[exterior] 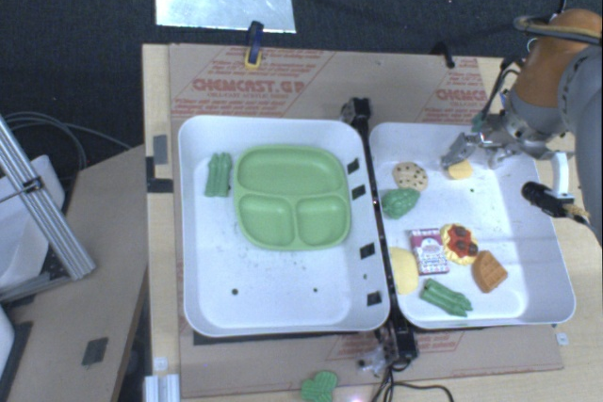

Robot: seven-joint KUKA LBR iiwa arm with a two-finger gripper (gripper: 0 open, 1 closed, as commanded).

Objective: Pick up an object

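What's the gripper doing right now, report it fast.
Gripper: low in the right white bin, right at the small yellow food piece; open or shut cannot be told, and no hold on it is visible.

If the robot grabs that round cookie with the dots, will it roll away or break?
The cookie looks flat and lies on its face in the right bin, so it will probably slide, not roll. It seems a small toy, likely light and stiff. Being thin, it may slip from the gripper.
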